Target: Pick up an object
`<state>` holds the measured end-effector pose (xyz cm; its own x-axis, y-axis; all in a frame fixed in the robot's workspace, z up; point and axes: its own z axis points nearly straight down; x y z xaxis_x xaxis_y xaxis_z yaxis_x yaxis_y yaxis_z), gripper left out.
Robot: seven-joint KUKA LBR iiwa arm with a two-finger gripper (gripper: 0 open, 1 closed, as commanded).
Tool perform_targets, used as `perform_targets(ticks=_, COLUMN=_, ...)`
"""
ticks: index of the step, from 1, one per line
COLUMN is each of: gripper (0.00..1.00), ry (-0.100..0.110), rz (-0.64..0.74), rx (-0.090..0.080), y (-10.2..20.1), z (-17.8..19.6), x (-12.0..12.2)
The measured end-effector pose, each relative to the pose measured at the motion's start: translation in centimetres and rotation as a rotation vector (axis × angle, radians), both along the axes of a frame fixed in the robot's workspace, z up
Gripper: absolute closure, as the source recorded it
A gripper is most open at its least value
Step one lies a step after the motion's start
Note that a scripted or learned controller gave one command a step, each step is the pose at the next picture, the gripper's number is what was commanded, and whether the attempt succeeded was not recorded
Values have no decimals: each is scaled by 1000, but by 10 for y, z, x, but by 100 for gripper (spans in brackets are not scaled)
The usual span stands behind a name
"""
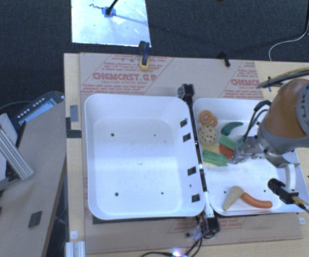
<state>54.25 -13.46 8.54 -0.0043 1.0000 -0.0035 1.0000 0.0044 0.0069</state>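
Tool (pixel 241 150), grip state indeterminable, sits at the red and green toy vegetables (pixel 222 149): judged light, rigid, slippery; grasp mid-length.

The arm reaches in from the right, its end effector (pixel 242 150) low in the right bin (pixel 250 105) beside a cluster of toy food: a pretzel (pixel 208 119), a dark green pepper (pixel 232 127) and green and red pieces (pixel 222 150) (touching one another). Nearer the front wall lie a cone (pixel 231 197) and a sausage (pixel 256 201).
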Motion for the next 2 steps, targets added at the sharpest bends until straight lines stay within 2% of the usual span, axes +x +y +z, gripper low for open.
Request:
perform_targets(ticks=1, gripper=100, ry=3, rz=4, rx=4, y=50, z=0, x=30)
perform_targets(ticks=2, gripper=100, ry=-15, rz=2, rx=0, y=48, z=175, x=64)
